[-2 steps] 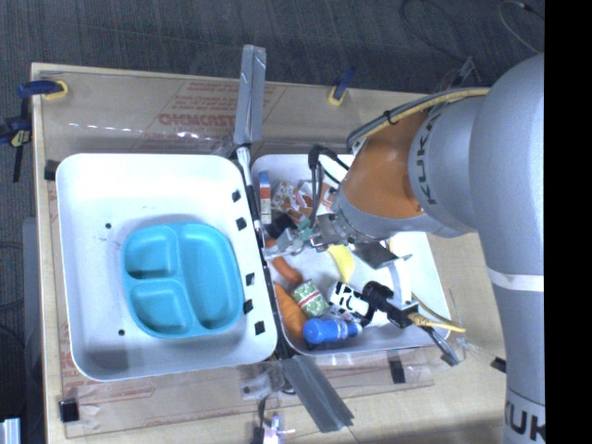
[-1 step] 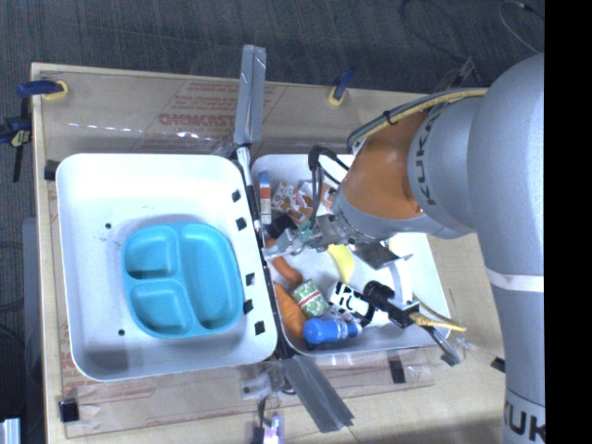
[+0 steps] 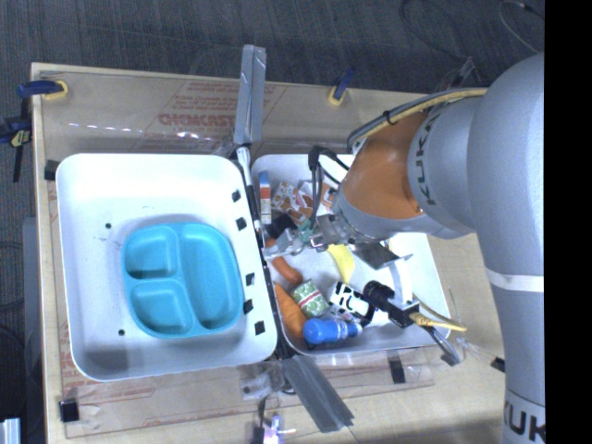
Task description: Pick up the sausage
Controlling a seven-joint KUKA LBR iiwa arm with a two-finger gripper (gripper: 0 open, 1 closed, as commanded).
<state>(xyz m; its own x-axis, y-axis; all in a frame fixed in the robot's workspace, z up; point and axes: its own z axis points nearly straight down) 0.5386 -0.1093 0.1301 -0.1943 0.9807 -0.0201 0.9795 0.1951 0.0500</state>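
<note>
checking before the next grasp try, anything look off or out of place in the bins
Nothing looks spilled or broken. The right bin is crowded: a blue bottle lies on its side against an orange carrot-like piece, with other items piled along the divider. The blue tray sits flat but slightly askew in the left bin.

Sausage (image 3: 286, 270) — a short reddish-orange link, seen in the right bin close to its left wall. It lies flat, angled from upper left down to lower right. Its upper end is tucked near clutter by the wall; its lower end is just beside a small green-and-white can (image 3: 309, 297). A longer orange carrot (image 3: 289, 314) is laid just below it — similar in colour, but tapered and larger.
</note>
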